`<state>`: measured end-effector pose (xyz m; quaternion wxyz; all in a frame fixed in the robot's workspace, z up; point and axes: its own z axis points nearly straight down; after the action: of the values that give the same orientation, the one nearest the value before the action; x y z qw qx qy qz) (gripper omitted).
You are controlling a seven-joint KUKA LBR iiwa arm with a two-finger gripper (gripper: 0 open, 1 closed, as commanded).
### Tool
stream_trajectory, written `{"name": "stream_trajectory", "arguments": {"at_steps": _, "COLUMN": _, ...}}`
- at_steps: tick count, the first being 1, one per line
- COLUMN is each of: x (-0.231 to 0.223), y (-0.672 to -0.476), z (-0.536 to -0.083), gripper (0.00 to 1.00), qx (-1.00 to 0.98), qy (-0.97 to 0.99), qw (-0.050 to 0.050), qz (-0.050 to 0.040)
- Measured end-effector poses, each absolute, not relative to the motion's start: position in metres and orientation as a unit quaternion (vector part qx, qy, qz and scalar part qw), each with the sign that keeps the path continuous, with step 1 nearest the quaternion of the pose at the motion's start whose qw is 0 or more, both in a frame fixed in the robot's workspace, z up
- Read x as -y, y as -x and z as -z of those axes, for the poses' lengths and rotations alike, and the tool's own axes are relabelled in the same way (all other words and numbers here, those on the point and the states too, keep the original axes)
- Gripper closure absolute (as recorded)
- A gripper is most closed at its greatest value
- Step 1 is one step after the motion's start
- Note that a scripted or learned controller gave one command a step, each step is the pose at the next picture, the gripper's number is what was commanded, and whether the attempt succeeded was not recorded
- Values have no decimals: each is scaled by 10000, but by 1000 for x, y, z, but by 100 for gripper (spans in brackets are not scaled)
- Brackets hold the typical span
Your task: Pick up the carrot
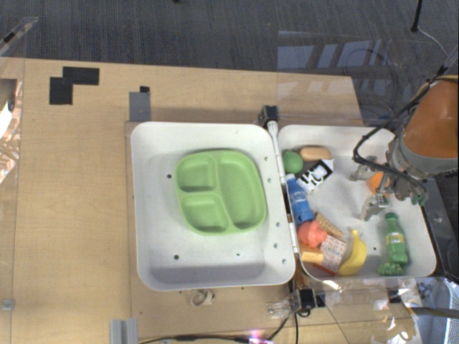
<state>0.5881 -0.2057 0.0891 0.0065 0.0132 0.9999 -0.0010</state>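
Pincer (378, 201) beside carrot (376, 180)

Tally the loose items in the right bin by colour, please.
Green: 2, ball and bottle
Orange: 1, carrot
Tan: 1, bread roll
Blue: 1, tube
Yellow: 1, banana
Pink-red: 1, toy
Total: 7

Even, soft overhead light, faint shadows, glare on clear panels, slightly blurry.

I work in a robotics lab: my wooden bench (72, 213) carries two white bins (215, 278) behind clear shielding panels (323, 56), with black marker tape (72, 83), loose cables (287, 321), and grey carpet (215, 20) beyond.
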Motion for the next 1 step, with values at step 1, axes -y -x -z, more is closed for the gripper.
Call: {"name": "stream_trajectory", "arguments": {"at_steps": 1, "x": 206, "y": -544, "z": -90, "gripper": 0, "qx": -9848, "qy": 1734, "qw": 73, "qz": 24}}
